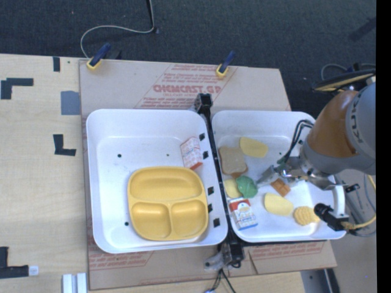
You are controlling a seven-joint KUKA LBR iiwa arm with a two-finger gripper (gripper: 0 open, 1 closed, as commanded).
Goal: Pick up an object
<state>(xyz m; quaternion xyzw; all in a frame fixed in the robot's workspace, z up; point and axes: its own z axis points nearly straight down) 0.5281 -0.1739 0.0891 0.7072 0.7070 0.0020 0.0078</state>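
Camera view looks down on two white bins set side by side on a cardboard sheet held by clamps at its far edge, presumably so nothing slides while the arm works. The left bin (98,163) carries a yellow divided tray (168,203) toward its near side and a small red-and-white carton (192,152) against its right wall. The right bin (269,119) holds the loose pieces, any of which could serve as the object to pick up: a brown bread slice (233,160) and a pale yellow piece (253,146) toward the far side, a green piece (247,185) near the dividing wall, a second red-and-white carton (243,213) at the near left corner, a yellow potato-like piece (278,204) and a ridged yellow piece (303,215) along the near edge, and a small orange piece (280,187) in the middle. The arm leans in over the right wall, and the gripper (273,173) sits low, just beside the orange piece, which looks like the target. Its fingers read as a thin grey smear, so it cannot be told whether they are spread or closed, or whether they touch anything. The wrist hides part of the bin's right side.
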